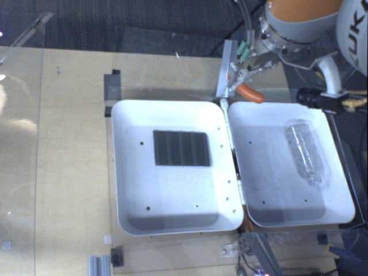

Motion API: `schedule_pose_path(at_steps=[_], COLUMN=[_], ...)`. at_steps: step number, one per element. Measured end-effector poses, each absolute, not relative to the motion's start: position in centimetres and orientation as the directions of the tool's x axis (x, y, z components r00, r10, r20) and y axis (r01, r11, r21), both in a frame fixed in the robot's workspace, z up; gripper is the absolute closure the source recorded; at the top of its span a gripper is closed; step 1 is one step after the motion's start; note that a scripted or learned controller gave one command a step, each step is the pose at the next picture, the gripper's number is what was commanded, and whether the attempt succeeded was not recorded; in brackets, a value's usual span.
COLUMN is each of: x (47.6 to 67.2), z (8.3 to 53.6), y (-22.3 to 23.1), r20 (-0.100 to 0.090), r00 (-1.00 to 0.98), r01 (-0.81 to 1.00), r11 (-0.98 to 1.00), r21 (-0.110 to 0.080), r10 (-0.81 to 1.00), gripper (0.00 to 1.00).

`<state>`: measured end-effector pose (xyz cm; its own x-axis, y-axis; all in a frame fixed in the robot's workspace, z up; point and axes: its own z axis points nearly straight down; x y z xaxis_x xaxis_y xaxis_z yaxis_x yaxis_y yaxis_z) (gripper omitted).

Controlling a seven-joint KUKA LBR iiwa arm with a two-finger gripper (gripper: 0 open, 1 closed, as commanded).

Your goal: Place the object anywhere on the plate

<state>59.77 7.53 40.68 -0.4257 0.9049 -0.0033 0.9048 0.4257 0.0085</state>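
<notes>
The dark plate (181,148) lies bare amid open left bin (132,211) floor; a clear bottle (305,150) (lying flat) blocks the right bin (270,211) at three o'clock.

A pale wooden desk (57,154) fills most of the view, lit evenly from above, with soft bright glare on its left edge. Behind it runs a dark grey carpeted floor (144,10). A clear sheet (23,125) lies over the left part of the desk, its edge catching the light. Small black brackets (113,88) sit at the far left corner of the bins, and another bracket (117,257) sits near the front edge. Cables (253,260) trail at the bottom.
</notes>
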Motion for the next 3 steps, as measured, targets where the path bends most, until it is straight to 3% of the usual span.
schedule_pose_path(at_steps=[1,2,3], x=[59.7,59.9,60.2], z=[33.7,35.0,29.1], y=[7.1,7.2,8.4], r20=[-0.003,-0.006,-0.004], r00=[-0.608,-0.61,-0.782], r01=[0.794,0.792,0.623], r11=[0.608,0.61,0.782], r21=[0.005,0.012,0.005], r10=[0.794,0.792,0.623], gripper=[1.0,1.0,1.0])
